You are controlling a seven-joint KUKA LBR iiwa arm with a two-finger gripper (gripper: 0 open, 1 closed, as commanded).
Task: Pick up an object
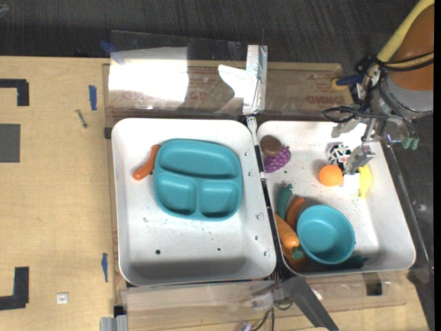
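Fingers' spread impossible to tell, gripper (359, 158) just beside orange ball (331, 176), no legible writing on bins (131, 205)

Place: you were looking at a robotics lab bench.
Evidence: taped wooden benchtop (48, 205), two white bins (131, 254), toy food.

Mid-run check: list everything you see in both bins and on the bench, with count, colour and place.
Divided plastic plate: one, teal, centre of left bin.
Carrot-shaped toy: one, orange, at the plate's left edge.
Round plastic bowl: one, teal, front of right bin.
Grape bunch toy: one, purple, right bin's back left.
Orange ball: one, right bin's back.
Yellow piece: one, right of the ball.
Orange carrot toys: apparently two, left of the bowl.
Gripper: one, grey, over the right bin's back.
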